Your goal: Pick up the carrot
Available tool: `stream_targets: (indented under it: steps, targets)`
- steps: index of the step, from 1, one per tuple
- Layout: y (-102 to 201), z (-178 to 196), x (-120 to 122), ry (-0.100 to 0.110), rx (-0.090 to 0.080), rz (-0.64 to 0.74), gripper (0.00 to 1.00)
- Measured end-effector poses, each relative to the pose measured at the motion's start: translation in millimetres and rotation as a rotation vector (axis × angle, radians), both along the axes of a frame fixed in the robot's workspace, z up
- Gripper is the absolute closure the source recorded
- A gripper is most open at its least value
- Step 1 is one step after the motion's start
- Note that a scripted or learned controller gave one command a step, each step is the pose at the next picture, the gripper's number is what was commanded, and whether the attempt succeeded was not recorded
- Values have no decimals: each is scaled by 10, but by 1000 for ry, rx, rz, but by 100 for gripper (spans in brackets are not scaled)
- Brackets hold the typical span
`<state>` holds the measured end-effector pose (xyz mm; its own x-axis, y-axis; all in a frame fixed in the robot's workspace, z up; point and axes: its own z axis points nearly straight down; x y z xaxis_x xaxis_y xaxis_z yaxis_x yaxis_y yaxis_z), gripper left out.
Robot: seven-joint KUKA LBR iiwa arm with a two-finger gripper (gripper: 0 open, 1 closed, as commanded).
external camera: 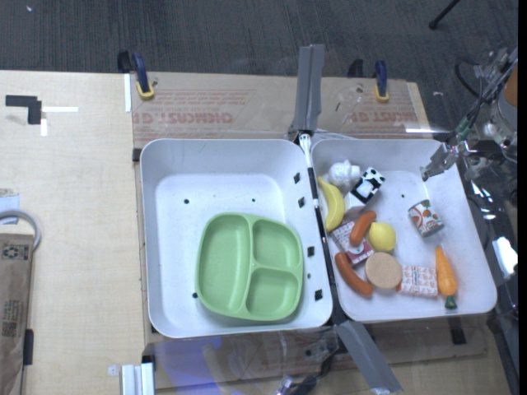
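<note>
**Colours and Patterns of Bin Contents**

The three-compartment plastic plate (249,266) is light green. The tapered carrot (445,273) is orange with a dark green stem end. The curved banana (332,203) is yellow. The small cube-shaped toy (368,184) carries a black-and-white patch pattern. Both shallow plastic bins (165,220) are white.

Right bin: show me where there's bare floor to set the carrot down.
Right bin: bare floor between the can and the far wall, below the gripper. Crowded along its left side, from the banana to the sausage. The carrot lies near the right wall.
</note>
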<state>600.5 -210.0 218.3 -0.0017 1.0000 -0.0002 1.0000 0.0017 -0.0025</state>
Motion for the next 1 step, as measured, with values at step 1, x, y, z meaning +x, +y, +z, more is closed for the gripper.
stream_targets:
  steps: [1]
  targets:
    - [-124, -293, -595, 0, 0, -52, 0]
